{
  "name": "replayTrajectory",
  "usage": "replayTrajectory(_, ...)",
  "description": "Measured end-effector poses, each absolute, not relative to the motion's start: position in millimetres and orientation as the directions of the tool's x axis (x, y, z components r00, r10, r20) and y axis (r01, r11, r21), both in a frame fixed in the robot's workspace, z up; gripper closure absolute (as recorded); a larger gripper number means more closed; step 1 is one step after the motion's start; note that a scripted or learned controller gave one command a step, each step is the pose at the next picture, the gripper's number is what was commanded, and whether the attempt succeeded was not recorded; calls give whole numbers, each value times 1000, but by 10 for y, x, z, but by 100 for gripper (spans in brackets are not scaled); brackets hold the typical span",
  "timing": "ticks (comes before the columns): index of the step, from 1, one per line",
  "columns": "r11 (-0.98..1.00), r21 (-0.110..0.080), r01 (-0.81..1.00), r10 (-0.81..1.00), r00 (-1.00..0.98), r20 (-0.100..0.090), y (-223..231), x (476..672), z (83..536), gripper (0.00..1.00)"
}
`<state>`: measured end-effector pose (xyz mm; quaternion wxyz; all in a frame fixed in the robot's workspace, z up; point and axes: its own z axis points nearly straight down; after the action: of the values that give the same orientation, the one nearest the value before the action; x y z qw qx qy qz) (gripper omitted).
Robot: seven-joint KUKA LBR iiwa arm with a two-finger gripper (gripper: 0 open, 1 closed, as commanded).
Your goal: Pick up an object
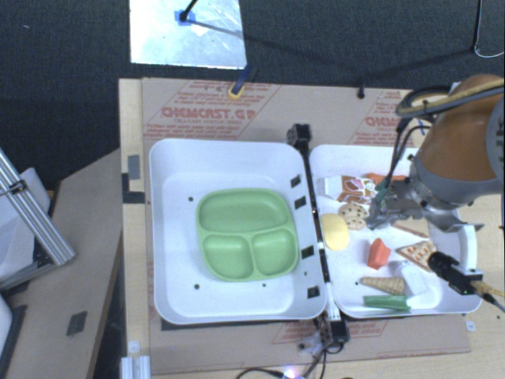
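The gripper (384, 212) hangs over the crowded right bin (347, 160), above a cookie (354, 212); I cannot tell its state. Toys lie so near together it may nudge the lemon (334, 231).

Dark carpet floor (63, 54); tan bench (87, 212); shiny foil sheet (188, 22).

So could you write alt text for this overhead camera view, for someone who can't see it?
A grey and orange robot arm reaches from the right, its hand low over a white bin of toy food: a cookie, a yellow lemon, a pizza slice and an ice-cream cone. The left bin holds a green divided plate.
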<state>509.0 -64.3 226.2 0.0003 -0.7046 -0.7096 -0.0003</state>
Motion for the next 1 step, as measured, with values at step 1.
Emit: replayTrajectory(1, 6, 2, 1000, 1000, -6, 0, -655, 5164, 2289, 100)
